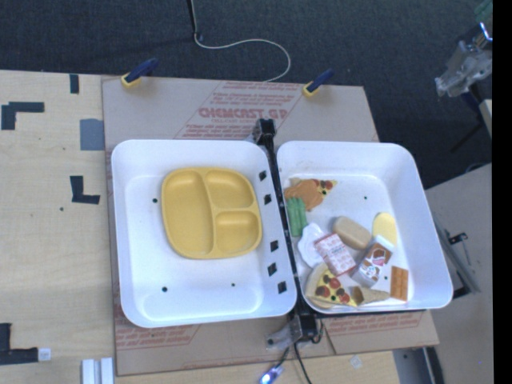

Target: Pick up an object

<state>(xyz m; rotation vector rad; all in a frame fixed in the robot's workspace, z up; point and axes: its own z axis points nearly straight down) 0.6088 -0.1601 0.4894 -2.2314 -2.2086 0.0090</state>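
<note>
End effector [462, 69] parked high at the upper right, over the dark floor beyond the worktop [48, 214], well apart from both bins. Too small and blurred to judge its state; cannot tell. Nothing visible in its grip.

Task apparently not yet begun, judging from the layout: every candidate object lying in the right bin [416, 174]. Crowded toward that bin's lower left: a pizza slice [332, 285] near the front wall, a white packet with red print [336, 253] just above it, a tan block [352, 232] beside that, a yellow piece [386, 229] to its right, a small orange wafer [398, 282] near the front right, a green piece [295, 214] against the dividing wall, and an orange-brown item [308, 190] farther back. Left to do: travel over the bin, descent, closing on one item, lift.

Left bin [136, 294] carrying a yellow divided plate [212, 213], three compartments, lying flat.

Red lettering on the cardboard sheet [232, 114] behind the bins, seemingly "CHEMCAST GP", with smaller lines unreadable. Print on the white packet too small to read.
</note>
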